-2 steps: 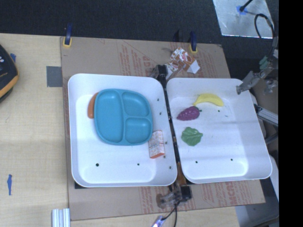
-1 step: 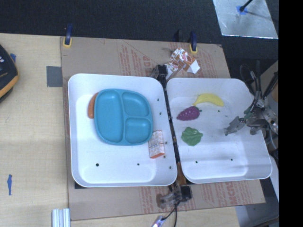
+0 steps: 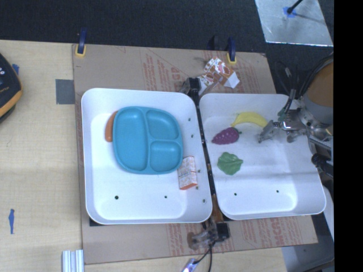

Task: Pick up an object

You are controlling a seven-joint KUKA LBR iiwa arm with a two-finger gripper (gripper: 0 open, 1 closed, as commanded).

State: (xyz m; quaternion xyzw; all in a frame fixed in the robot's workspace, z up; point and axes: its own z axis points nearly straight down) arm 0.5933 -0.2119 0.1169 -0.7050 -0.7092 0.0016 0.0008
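1. Camera view: we see the gripper (image 3: 276, 130) low over the right bin (image 3: 295, 200), near its right wall, arm entering from the right.
2. Its fingers are spread apart with nothing between them; tips sit just right of the yellow banana (image 3: 250, 118).
3. Candidate objects in the right bin: the banana at the top, purple grapes (image 3: 226, 135) just below-left of it, a green leafy piece (image 3: 229, 162) below the grapes. All lie apart from each other.
4. Left bin (image 3: 99, 203) holds a blue divided plate (image 3: 147, 140), with an orange item (image 3: 109, 128) tucked at its left edge.
5. A small printed packet (image 3: 188, 173) lies beside the plate's lower right corner.
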